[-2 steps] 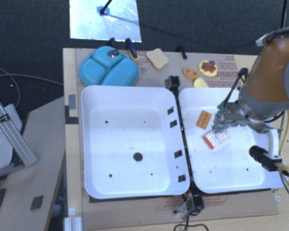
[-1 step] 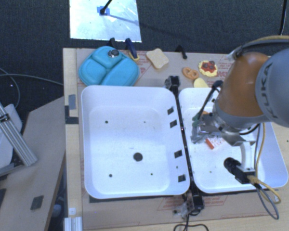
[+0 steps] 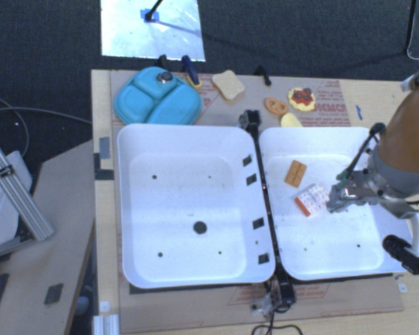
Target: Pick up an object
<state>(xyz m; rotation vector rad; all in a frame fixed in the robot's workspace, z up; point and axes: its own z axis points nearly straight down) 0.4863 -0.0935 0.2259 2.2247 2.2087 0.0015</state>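
I see the gripper [image 3: 337,199] low in the right bin [image 3: 356,257], just beside the red-and-white packet [image 3: 311,201] — likely lining up a grasp; whether it's apart or together, I cannot tell.

In the right bin [image 3: 321,257] lie two small objects. An orange rectangular block [image 3: 295,173] lies flat, tilted slightly, near the bin's upper middle. Just below and to its right sits a white and red packet [image 3: 311,200], lying askew near the bin's centre.
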